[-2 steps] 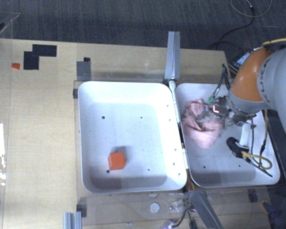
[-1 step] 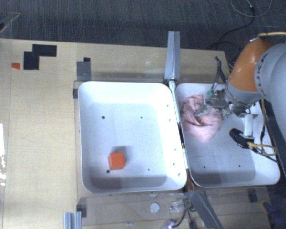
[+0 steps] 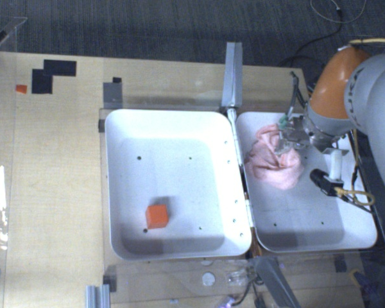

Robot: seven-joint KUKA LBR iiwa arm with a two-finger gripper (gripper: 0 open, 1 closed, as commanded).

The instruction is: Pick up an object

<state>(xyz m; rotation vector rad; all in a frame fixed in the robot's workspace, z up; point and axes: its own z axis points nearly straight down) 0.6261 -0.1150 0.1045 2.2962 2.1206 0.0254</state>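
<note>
- Pink cloth (image 3: 273, 156) crumpled in right bin (image 3: 321, 233), in that bin's upper left part, close against the divider shared with left bin (image 3: 179, 133).
- Gripper (image 3: 287, 135) down at cloth's upper right edge, touching or just above the folds; arm (image 3: 346, 101) entering from right of that bin.
- Finger state: cannot tell, tips lost against the pink folds and wrist hardware.
- Progress, judged: approach done, contact probable; no fabric seen between fingers, so grasp unconfirmed; lift not yet made. Cloth resting on bin floor.
- Orientation: soft heap, no clear front or pointing end. Long axis, loosely, from upper part near gripper down toward lower right of heap, roughly parallel to the divider; bulk widest at lower end.
- Also noted: orange block (image 3: 157, 216) in left bin, lower left area, well apart from gripper, untouched.
- Remaining, judged: close on a fold, raise, check that cloth comes up clear of bin floor.
</note>
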